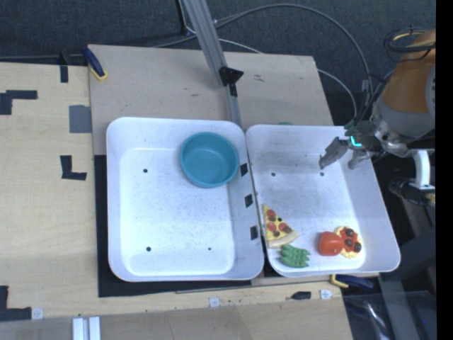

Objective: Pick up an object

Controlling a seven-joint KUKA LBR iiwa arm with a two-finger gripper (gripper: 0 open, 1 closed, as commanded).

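My gripper [341,156] hangs over the upper right part of the right bin [311,190], open, with nothing between its fingers. A toy pizza slice [277,227] lies at the bin's lower left, and a green leafy toy [295,256] sits just below it. A red tomato-like piece [329,244] rests against a yellow and red toy [349,241] near the bin's front right corner. A blue bowl [209,159] stands in the upper right corner of the left bin [148,218]. All the toys lie well below and left of the gripper.
A grey metal pole [212,44] slants down from the top to the gap between the bins. Cables [311,13] loop across the dark floor behind the bench. A blue and yellow clamp [95,66] sits at the board's back left corner.
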